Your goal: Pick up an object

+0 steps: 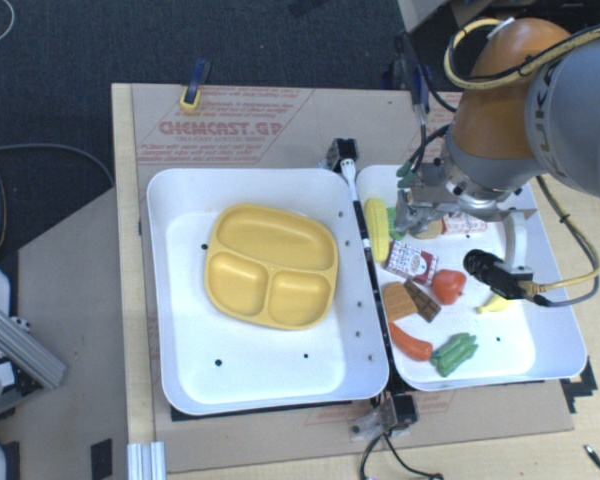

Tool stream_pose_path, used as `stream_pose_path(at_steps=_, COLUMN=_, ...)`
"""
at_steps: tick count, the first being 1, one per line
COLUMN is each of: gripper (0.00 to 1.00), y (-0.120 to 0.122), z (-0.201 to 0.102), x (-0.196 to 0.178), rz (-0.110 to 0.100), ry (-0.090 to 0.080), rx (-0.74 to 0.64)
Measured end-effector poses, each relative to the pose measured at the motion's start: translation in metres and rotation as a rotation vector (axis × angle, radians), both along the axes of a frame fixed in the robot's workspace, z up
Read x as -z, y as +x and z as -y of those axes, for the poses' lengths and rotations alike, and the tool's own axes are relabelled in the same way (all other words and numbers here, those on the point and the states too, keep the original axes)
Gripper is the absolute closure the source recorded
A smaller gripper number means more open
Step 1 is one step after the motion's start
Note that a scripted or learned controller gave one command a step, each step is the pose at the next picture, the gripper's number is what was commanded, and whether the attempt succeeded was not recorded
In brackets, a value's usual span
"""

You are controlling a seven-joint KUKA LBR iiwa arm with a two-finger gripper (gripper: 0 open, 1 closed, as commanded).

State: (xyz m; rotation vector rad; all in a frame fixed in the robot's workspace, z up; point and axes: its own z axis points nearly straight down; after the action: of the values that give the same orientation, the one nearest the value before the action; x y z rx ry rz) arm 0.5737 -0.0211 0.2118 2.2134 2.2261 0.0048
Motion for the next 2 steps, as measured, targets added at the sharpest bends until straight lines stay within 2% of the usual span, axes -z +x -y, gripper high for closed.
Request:
stream_pose_path(at_steps=1, gripper=1.00, y=0.042, z=-0.026, x=-0.016, rz=0.002, ry=0.000, rx=0.001)
stream_pose_path(at_steps=2, gripper=1.00, y=0.054, z=-0.043, x=-0.002, rz=-0.001, ry=-0.001, rx=0.004)
